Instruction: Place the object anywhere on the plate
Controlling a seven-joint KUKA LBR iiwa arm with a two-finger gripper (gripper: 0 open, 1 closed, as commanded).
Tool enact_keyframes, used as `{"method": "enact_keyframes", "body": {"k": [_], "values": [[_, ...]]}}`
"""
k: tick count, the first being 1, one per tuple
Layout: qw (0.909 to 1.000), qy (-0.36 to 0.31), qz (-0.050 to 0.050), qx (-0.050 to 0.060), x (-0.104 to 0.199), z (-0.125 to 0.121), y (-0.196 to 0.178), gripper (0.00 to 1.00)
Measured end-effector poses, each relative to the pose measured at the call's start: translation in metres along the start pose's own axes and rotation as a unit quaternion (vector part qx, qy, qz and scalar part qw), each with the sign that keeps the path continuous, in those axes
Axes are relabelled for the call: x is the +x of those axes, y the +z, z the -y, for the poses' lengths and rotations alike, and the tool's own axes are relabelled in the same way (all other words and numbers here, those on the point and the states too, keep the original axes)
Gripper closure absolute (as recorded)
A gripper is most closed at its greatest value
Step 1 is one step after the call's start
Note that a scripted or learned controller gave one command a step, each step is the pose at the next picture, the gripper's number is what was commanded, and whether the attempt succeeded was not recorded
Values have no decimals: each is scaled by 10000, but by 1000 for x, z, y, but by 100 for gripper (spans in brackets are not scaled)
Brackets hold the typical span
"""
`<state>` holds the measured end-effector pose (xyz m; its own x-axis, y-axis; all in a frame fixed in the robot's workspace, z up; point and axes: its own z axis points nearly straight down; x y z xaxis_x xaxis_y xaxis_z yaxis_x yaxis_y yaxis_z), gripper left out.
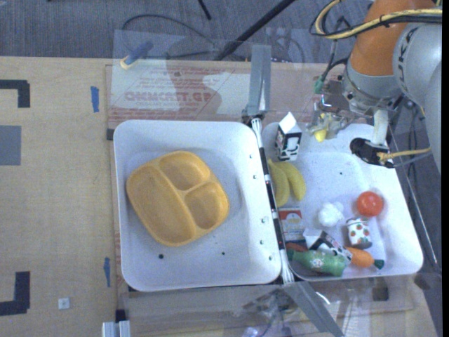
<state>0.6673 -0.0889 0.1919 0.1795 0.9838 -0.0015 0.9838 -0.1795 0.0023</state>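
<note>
Hovering over the right bin's (403,209) far corner, the end effector (328,121) has a small yellow object (321,133) just beneath it; whether it grasps that, I cannot tell. The milk carton (287,137) stands just beside it, the bananas (289,181) nearer the camera. The plate (177,196) waits well off, in the other bin (133,258).

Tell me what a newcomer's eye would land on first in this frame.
Probably the yellow divided plate, alone in the left bin. Next, the clutter in the right bin: bananas by the divider, a small milk carton at the back, a red-orange tomato and a carrot near the front. The arm's orange band looms over that bin's far corner.
</note>
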Motion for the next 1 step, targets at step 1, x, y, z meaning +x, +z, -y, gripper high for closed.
{"method": "enact_keyframes", "body": {"k": [1], "values": [[10000, 0, 0, -1, 0, 0, 0, 0]]}}
